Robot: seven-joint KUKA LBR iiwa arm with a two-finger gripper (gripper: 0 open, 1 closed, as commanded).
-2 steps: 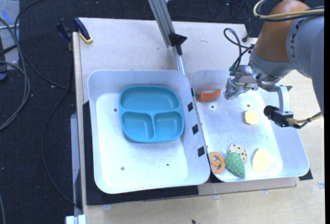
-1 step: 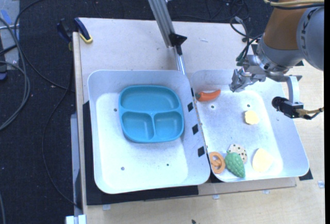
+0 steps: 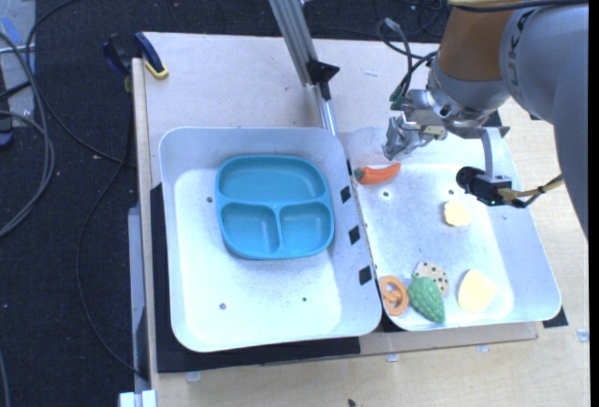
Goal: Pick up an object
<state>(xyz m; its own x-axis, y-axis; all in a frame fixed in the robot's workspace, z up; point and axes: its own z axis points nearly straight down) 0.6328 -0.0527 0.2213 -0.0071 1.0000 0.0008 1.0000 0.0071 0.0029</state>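
Left bin (image 3: 187, 302) is sitting centre-left of frame w/ a blue divided plate (image 3: 275, 206) lying flat in its middle, three compartments, nothing in them. Right bin (image 3: 505, 237) is sitting just beside it, centre-right, carrying the loose items. An orange carrot-like piece (image 3: 379, 174) is lying at that bin's upper left corner. Along the bottom edge a pretzel (image 3: 394, 295), a spotted cookie (image 3: 430, 272) and a green textured piece (image 3: 429, 300) are clustering together, w/ a yellow wedge (image 3: 475, 291) just right of them. A smaller pale yellow piece (image 3: 458, 212) is lying mid-bin, near a black fitting w/ cable (image 3: 487, 186).

Gripper (image 3: 401, 145) is hanging just above the carrot piece, upper centre-right, fingers pointing down & looking narrow, nothing between them. Arm is reaching in from upper right.

Progress: approach looks about done, grasp not yet made; closing on an item & lifting are remaining. Likely target is the carrot piece, judging by position.
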